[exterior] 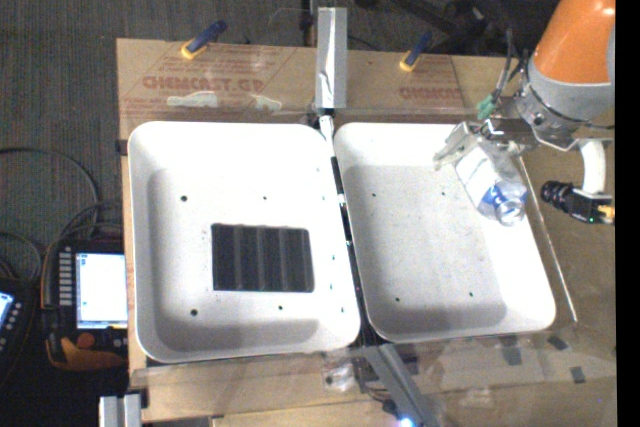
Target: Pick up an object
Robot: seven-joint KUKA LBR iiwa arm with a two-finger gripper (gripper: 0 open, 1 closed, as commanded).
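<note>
1. Hovering over the upper right corner of the right-hand shallow white bin (400, 285), the robot's two-finger pincer (487, 137) is hanging from a grey wrist beneath the arm's rounded orange band (580, 20).
2. Whether that pincer is clenched or released I cannot tell from where I am standing; its tip is blurring into the pale clutter around it.
3. A clear plastic bottle with a blue label (494, 185) is showing just below the pincer, tilting down towards the right, with its blue end lowest, near the bin's right wall.
4. The bottle's upper end is meeting the pincer, but I cannot tell whether it is being grasped or merely lying against the bin beneath it.
5. A dark, ribbed, rectangular slab (262, 258) is lying flat in the middle of the left-hand shallow white bin (160, 165), well apart from the arm.
6. Both bins are sitting side by side, rims touching, on a brown board (230, 80).
7. Two blue-and-yellow clamps (203, 38) are gripping that board's far edge, one on each side of an upright grey metal post (331, 55).
8. A handheld control pendant with a lit screen (88, 300) is resting on the floor left of the bench, with black cables (60, 180) looping near it.
</note>
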